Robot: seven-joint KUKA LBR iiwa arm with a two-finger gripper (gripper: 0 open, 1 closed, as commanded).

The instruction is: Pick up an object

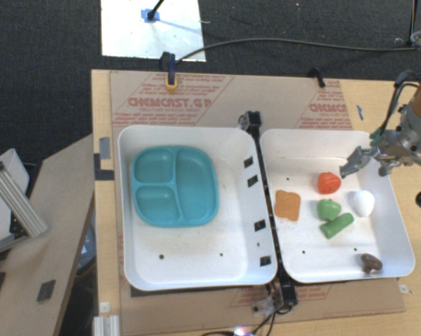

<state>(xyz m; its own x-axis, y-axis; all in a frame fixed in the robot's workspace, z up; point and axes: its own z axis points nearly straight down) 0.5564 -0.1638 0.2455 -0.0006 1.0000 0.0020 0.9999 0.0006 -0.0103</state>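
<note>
Wooden bench [105,187], printed cardboard sheet [217,103] on it, two white bins [196,257] atop

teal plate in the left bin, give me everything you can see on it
The teal plate is a rounded-square divided tray, seemingly smooth plastic, with three compartments: two smaller ones stacked on its left half, one long one on the right. It lies flat and right side up on the floor of the left bin, in the upper-left part, near the bin's left wall. Nothing rests in its compartments.

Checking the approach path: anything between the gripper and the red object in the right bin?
Nothing visible. The gripper sits just up and right of the red object, with bare bin floor between. The white egg and green pieces lie below, off that line.
</note>
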